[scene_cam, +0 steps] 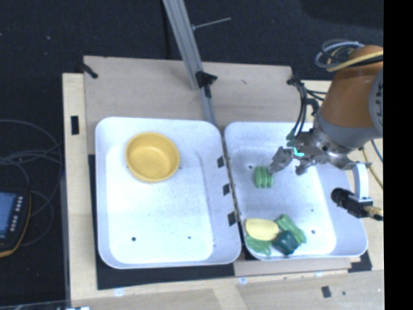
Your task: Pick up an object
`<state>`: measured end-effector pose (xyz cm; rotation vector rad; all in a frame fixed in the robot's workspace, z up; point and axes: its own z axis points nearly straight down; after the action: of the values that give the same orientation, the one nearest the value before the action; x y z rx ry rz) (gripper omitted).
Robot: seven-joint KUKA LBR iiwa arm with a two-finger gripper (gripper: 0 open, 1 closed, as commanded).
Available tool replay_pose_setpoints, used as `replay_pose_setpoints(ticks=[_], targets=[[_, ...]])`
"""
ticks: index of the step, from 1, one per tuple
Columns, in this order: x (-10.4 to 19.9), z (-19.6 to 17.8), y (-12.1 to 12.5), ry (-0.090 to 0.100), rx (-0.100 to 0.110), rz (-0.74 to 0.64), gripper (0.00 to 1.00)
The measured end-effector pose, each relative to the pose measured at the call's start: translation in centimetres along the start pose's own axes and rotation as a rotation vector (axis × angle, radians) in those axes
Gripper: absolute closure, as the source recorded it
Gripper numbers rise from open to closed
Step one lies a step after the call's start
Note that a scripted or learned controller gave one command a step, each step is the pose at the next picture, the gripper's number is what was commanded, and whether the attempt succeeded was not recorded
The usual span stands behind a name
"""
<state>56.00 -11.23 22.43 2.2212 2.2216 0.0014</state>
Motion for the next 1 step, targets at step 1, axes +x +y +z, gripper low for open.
replay_pose_setpoints(ticks=[1], targets=[[0.00, 0.00, 0.00, 0.000, 0.000, 0.000, 0.00]])
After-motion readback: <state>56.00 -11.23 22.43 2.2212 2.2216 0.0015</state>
